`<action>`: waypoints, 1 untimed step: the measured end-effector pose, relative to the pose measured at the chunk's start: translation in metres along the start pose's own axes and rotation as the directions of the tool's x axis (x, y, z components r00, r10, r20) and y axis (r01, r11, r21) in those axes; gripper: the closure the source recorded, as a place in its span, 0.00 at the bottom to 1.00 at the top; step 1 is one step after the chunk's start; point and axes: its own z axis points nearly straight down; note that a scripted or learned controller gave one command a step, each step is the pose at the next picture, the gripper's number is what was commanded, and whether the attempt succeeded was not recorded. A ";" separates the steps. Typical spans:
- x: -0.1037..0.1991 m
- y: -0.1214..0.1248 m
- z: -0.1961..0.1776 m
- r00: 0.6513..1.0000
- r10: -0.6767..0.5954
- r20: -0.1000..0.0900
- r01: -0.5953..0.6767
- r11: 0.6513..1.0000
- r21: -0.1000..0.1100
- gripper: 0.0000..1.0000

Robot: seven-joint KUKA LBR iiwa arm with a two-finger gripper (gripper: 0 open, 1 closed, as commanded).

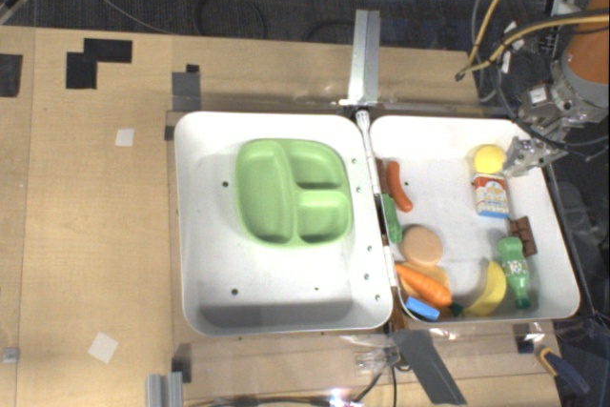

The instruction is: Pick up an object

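My gripper [527, 153] hangs over the far right corner of the right bin [443, 148], just right of a yellow ball [489, 158]; nothing shows held in it. Below the ball lies a small red and white carton [492, 196]. Further toward the front sit a brown bar [521, 234], a green bottle [516, 271] and a banana [490, 290]. On the bin's left side lie a red sausage [397, 187], a green stick-shaped item [391, 222], a tan bun [423, 245], a carrot [422, 282] and a blue piece [423, 308].
A green divided plate [291, 191] rests in the left bin [205, 234]. A metal post [362, 62] stands behind the divider between the bins. Cables [515, 5] loop above the arm at the upper right.
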 end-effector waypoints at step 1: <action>-0.002 -0.034 -0.057 0.973 -0.232 -0.002 0.232 0.973 0.005 1.00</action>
